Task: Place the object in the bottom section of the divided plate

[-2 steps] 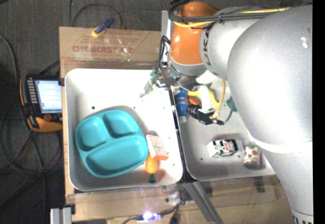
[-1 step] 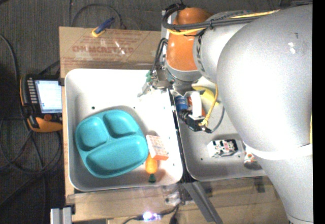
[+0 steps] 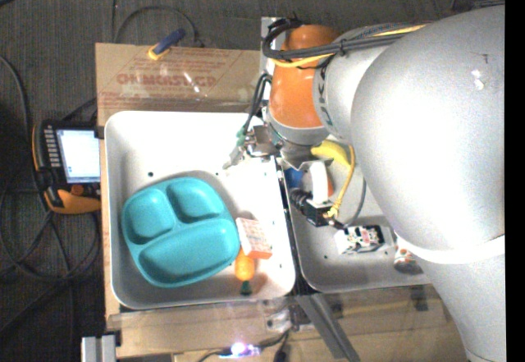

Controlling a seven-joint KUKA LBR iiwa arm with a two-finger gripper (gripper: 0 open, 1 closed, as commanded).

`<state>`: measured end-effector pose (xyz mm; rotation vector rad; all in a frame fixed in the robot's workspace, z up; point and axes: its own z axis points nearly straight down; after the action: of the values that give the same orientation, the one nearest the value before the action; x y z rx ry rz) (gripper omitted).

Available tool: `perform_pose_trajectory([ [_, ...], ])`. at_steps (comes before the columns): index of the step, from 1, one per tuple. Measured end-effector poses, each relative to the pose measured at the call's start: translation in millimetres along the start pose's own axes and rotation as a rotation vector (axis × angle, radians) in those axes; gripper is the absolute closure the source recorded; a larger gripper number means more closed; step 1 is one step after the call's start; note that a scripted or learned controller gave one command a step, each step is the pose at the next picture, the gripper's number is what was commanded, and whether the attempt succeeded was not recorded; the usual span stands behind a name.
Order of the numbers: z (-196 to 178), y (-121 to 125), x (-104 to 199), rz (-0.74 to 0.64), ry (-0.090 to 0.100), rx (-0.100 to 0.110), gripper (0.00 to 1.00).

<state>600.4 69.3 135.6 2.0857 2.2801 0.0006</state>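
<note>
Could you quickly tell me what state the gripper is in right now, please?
Gripper: cannot be told; it sits over the left bin, above the turquoise divided plate.

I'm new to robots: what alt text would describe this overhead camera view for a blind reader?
A grey robot arm with an orange band reaches from the right over two white bins. The left bin holds a teal divided plate, with a small carrot-like toy and a card beside the plate's right edge.

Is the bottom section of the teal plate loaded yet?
Not yet. The divided plate shows bare teal in all its sections, and the small orange object lies beside its lower right rim on the left bin floor.
</note>
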Motion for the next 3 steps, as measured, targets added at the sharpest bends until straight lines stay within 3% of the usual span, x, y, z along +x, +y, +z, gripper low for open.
perform_pose_trajectory([
  [1, 0.9, -4.7, 3.5, 0.174, 0.000, -0.026, 0.00],
  [2, -1.7, -34.3, 11.6, 0.225, -0.006, 0.011, 0.00],
  [3, -1.9, -35.1, 11.9, 0.264, -0.006, 0.013, 0.00],
])
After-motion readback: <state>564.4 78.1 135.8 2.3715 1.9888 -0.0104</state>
